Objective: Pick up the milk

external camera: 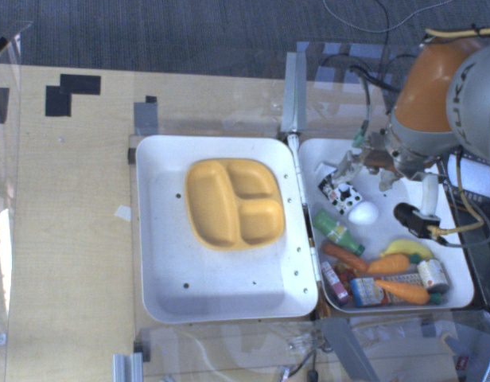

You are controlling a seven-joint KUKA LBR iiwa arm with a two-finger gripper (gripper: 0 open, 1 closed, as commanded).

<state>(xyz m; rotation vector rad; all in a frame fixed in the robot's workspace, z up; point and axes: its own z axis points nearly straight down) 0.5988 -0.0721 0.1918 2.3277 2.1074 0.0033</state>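
Pale wooden bench (pixel 70 237) carries two white bins, their rims meeting at the middle. The left bin (pixel 229 297) holds a yellow divided plate (pixel 233 201) with bare floor all round. In the right bin (pixel 309 156) the milk (pixel 338 191), a black-and-white patched carton, lies toward the far left, just beside a white egg (pixel 363 212). The gripper (pixel 366 165) hangs close above and beyond it; its tips are blurred against the wrist, so I cannot tell whether it is open. A green bottle (pixel 334 229), carrots (pixel 388 265) and small packets crowd the near end.
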